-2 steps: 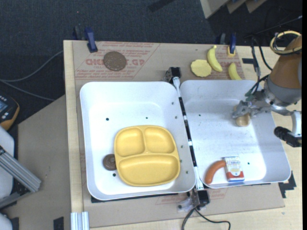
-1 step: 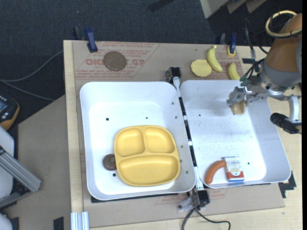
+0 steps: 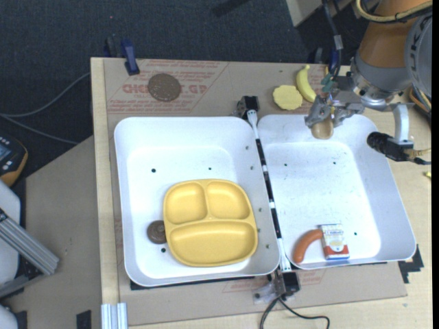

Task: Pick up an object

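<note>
My gripper hangs over the far edge of the right bin. A small tan rounded lump sits between its fingertips, and the fingers are shut on it. An orange sausage lies near the front of the right bin. Beside it is a small red, white and blue carton. In the left bin a yellow divided plate lies flat, with a brown disc touching its left side.
Behind the bins, on the cardboard, lie a banana, a yellow round piece and a brown disc. A blue clamp grips the board's far left edge. A black ridge separates the bins.
</note>
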Action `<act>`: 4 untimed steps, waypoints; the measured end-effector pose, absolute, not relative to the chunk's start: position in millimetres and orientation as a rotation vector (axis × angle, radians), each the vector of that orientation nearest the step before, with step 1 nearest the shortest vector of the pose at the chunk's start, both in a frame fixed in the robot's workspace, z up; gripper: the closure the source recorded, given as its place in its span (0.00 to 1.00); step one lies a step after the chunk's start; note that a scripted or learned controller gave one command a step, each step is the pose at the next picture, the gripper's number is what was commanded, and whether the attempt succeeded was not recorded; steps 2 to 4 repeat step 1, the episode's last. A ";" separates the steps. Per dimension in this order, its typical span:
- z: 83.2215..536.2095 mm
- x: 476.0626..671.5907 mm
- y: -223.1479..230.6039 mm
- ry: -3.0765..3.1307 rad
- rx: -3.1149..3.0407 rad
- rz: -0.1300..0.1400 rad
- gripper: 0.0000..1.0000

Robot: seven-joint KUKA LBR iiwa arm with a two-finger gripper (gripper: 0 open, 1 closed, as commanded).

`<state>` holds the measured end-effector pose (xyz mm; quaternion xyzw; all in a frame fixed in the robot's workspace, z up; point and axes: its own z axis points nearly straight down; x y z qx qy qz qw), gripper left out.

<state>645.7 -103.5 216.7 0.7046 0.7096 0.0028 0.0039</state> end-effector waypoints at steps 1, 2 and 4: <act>217.0 606.5 -64.2 2.229 2.221 -0.002 1.00; 217.0 606.5 -64.2 2.229 2.221 -0.002 1.00; 217.0 606.5 -64.2 2.229 2.221 -0.002 1.00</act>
